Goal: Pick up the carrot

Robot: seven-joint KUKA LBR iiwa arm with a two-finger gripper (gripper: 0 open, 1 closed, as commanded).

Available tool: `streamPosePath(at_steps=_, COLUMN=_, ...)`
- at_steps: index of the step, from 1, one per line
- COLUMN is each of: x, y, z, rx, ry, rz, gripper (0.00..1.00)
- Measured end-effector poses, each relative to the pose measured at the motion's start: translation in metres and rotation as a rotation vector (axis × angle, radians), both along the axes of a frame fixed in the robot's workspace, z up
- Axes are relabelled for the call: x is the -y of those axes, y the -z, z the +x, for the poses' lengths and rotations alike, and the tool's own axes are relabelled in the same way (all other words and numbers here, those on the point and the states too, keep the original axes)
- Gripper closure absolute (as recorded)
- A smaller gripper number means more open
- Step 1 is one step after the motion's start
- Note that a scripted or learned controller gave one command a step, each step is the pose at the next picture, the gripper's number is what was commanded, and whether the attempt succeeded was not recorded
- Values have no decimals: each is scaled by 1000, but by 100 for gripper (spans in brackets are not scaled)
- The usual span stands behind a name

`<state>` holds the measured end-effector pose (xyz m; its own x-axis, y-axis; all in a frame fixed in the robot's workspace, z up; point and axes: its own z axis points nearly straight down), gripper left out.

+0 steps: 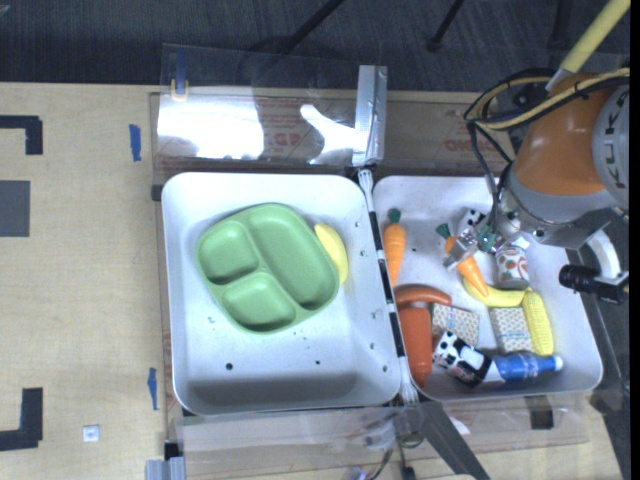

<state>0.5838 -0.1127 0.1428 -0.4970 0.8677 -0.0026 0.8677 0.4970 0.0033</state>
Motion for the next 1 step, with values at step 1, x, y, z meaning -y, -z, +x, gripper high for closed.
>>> streamPosePath(at_steps=1, x=15, y=-61, z=44, rx=0, ry=-71, rz=-1, gripper=100)
